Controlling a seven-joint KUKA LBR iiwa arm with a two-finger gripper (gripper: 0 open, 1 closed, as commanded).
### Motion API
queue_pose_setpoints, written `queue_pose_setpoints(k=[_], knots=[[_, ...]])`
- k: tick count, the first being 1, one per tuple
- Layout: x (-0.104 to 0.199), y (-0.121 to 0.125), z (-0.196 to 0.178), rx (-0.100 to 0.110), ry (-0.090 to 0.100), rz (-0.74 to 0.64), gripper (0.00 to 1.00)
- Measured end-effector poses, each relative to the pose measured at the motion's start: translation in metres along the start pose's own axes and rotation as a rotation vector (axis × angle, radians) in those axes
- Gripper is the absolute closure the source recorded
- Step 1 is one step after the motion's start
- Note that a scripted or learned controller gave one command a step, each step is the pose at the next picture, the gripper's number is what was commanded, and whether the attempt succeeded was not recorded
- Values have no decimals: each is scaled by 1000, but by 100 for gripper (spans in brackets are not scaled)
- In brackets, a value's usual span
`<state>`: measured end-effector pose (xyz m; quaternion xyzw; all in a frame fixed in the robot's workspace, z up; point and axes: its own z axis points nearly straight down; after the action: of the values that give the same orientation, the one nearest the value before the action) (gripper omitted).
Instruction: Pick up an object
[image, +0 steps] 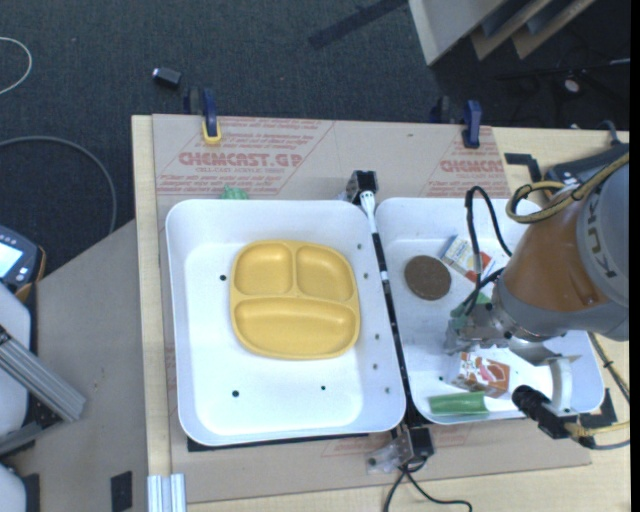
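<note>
- In the camera view, the right-hand shallow white plastic bin (590, 395) is where the action is, and it serves as my landmark. The grey arm with the orange band (560, 270) reaches down into the middle of it.
- The two-finger gripper (466, 335) is low over the bin floor, just above a small red-and-white printed packet (484, 373). From where I stand the wrist hides its tips, so I cannot tell whether the claw is spread or pinched, and nothing shows held in it.
- Step in hand, as I judge it: the descent onto a target, with the lift not yet made. The packet looks the likeliest thing to be taken, lying flat toward the bin's near side.
- What the next move seems to call for: settling squarely over the packet, closing on it, then rising straight. A flat packet may slip out.
- Count inside this bin: one round brown disc (428, 278) toward the far left part, one white-and-yellow wrapped packet (462, 256) beside it, the one red-and-white packet, and one green oblong piece (457, 404) along the near wall.
- Left of the landmark bin sits a second white bin (190, 330) holding one yellow plastic divided plate (295, 298) with three compartments.
- Two blue clamps (210, 115) pin the board at the far edge.
</note>
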<state>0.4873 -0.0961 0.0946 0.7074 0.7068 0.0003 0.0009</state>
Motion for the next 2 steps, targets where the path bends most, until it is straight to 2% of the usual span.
queue_pose_setpoints(k=[1, 2], knots=[[0, 0, -10, -1, -1, 1, 100], [16, 42, -216, -17, -2, -6, 100]])
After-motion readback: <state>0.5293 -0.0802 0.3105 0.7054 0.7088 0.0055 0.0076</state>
